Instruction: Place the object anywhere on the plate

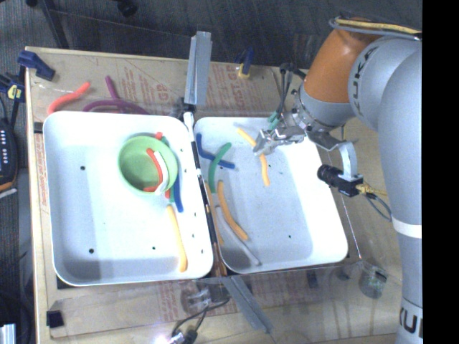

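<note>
A robot lab: a plywood bench (clamps at its edges) bearing two white bins, loose cables.

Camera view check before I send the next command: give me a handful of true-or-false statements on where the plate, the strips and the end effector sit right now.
1. The green plate lies in the left bin. True.
2. A red strip lies on the plate. True.
3. The end effector is over the left bin. False: it is over the upper part of the right bin.
4. A long orange strip lies in the right bin. True.
5. The green strip in the right bin rests on the plate. False: it lies on the right bin's floor, near its left wall.
6. Both bins stand on a metal bench. False: the bench top looks like wood.
</note>
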You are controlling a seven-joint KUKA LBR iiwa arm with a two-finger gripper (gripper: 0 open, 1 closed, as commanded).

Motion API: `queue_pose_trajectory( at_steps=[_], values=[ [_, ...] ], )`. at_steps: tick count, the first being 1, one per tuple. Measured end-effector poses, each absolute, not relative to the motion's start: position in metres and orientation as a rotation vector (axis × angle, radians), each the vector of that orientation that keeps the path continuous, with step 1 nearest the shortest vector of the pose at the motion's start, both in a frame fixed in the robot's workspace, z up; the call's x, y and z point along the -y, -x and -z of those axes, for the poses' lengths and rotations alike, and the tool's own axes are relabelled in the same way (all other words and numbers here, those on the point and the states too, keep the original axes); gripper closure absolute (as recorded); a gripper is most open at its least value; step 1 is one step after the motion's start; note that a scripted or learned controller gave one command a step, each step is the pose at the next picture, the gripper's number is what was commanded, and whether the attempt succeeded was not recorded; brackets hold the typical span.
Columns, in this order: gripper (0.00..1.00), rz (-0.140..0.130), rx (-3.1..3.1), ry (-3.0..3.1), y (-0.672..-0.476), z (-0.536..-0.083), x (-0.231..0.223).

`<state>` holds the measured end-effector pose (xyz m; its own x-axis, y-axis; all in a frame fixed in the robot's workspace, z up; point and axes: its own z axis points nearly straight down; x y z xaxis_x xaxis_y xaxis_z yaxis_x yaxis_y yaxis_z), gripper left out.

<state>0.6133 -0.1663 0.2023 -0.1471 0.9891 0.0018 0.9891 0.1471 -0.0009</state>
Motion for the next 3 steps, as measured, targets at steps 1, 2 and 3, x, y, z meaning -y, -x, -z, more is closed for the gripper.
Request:
queue_pose_trajectory(
  at_steps=[1,2,3],
  values=[
    [1.0,0.0,2.396,2.029,-0.647,-0.269,0.059],
    [1.0,-0.001,2.478,1.929,-0.657,-0.314,-0.005],
    [0.0,-0.001,2.478,1.929,-0.657,-0.314,-0.005]
  ],
)
